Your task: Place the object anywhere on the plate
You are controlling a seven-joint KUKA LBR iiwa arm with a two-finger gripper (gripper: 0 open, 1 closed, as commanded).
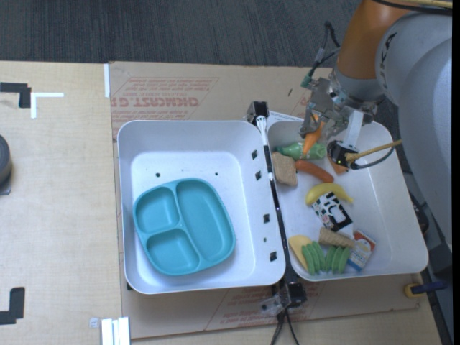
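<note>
Your gripper (pixel 314 136) is down at the far edge of the right bin (pixel 392 214), over the carrot (pixel 310 146), and I can't tell whether it's apart, together or clamped. The carrot sits beside the green piece (pixel 292 149), close to the bread (pixel 284 169) by the divider. It looks like light, hard, slick toy plastic, so take it across the thick middle, not the taper. The wrist hides the carrot's top end, and the clutter there blurs together. Your plate (pixel 185 226) waits in the left bin (pixel 187 139), well apart
</note>
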